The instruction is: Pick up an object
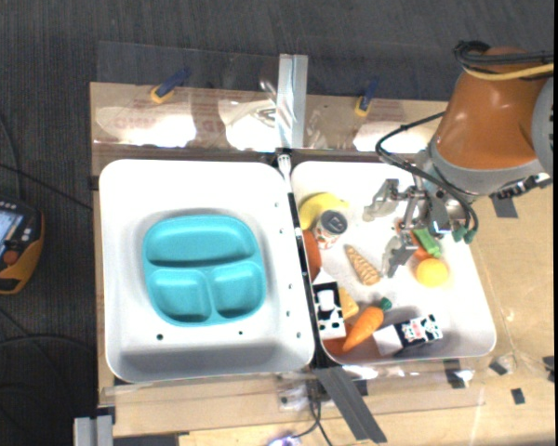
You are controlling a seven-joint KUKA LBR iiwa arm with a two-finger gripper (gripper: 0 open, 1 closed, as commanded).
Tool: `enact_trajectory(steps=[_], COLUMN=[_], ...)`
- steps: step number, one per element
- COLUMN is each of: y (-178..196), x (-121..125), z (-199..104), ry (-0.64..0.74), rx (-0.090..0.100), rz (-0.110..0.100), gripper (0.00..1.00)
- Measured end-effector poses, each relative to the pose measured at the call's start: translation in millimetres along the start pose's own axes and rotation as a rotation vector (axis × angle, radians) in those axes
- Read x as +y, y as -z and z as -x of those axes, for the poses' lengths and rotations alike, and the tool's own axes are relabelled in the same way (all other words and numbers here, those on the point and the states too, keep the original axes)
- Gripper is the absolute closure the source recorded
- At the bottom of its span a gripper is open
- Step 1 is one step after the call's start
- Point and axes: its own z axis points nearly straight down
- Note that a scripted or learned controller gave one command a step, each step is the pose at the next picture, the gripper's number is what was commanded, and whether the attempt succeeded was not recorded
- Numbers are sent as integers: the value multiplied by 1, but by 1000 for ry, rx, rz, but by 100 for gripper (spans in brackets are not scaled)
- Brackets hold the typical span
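Note:
My gripper hangs over the right bin, in its upper right part, below the orange wrist band. Its two metal fingers stand apart, open, with only white bin floor between them. A yellow-orange ball and a small green piece lie just to its right. A tan ridged cone lies to its lower left. A yellow object with a grey round cap sits to its left by the divider.
An orange carrot, a black-and-white block and another black-and-white item lie at the right bin's front. The left bin holds a teal divided tray. A handheld controller lies off the bench at left.

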Motion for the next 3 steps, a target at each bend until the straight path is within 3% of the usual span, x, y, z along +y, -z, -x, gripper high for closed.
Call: enact_trajectory(steps=[1,2,3], y=[-120,-137,-138], x=[-40,-2,0], z=[-74,-70,4], ry=[-75,-54,-241], rx=[2,-8,-9], rz=[0,-2,1], gripper=[0,0,0])
